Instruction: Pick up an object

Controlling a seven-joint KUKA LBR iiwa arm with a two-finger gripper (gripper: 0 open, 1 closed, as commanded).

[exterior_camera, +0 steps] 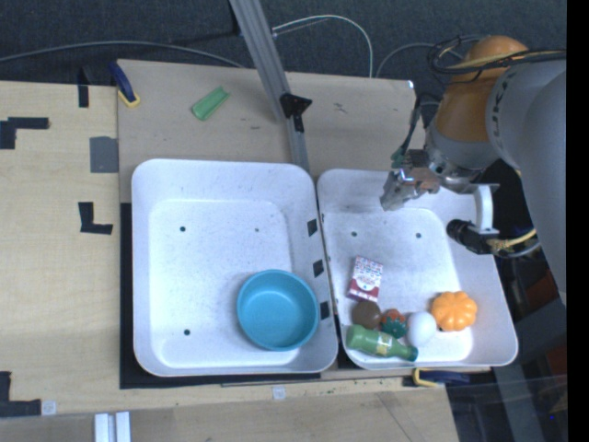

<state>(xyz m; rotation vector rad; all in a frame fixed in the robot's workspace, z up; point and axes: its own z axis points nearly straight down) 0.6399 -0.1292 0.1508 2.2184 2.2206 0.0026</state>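
Camera view takes in a wooden bench [55, 247] bearing two shallow white bins side by side. Largest of all is the grey arm [529, 109], reaching in from the right with its orange band [469, 95] above the wrist. Its gripper [398, 194] hangs over the far edge of the right bin [414, 238]; nothing can be seen between the fingers, and whether they are wide or narrow cannot be told from this angle.

The left bin [202, 219] holds a blue bowl [277, 308], upright, near its front right corner.

All the right bin's contents crowd its near end, well apart from the gripper. An orange pumpkin-shaped toy [455, 309] sits towards the right wall. A small red and white carton [365, 278] lies nearer the left wall; it carries printing, but that is too small to read. Just below it is a brown rounded piece [366, 314], and along the near wall lies a green bottle [379, 343] on its side. A white ball [421, 326] rests between the bottle and the pumpkin toy, with a small orange and teal item [394, 321] just beside it.

Beyond the bins, a grey metal pole [262, 44] slants across the board, a green block [210, 103] lies left of it, and dark tape marks [92, 219] dot the bench.
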